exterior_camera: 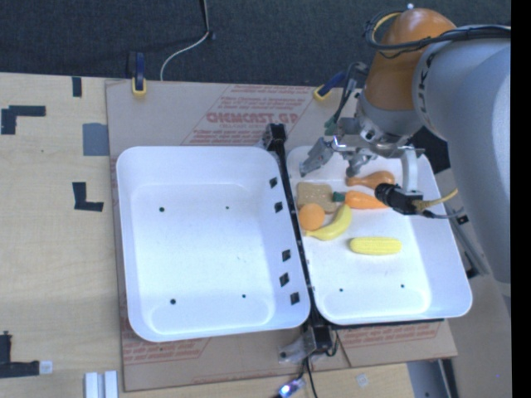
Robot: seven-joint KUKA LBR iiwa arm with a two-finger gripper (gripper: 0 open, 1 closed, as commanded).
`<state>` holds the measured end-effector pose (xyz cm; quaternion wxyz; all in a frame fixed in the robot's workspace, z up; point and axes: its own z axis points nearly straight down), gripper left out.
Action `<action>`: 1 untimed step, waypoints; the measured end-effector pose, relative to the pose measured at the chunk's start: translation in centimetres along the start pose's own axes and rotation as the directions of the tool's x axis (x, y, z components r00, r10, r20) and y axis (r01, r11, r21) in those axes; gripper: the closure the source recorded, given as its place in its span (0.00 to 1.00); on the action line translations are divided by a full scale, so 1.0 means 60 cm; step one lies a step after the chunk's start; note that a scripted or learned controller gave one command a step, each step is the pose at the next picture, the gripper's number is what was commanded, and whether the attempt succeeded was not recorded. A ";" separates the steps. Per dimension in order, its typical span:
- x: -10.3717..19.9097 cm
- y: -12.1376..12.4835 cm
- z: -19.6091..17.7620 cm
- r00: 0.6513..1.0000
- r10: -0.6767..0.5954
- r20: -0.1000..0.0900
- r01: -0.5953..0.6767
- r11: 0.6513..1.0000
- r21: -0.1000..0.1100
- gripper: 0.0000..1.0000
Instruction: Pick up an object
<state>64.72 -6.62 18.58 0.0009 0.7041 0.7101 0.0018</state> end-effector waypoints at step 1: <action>-0.121 -0.066 -0.061 1.000 0.014 0.004 -0.014 1.000 0.003 0.00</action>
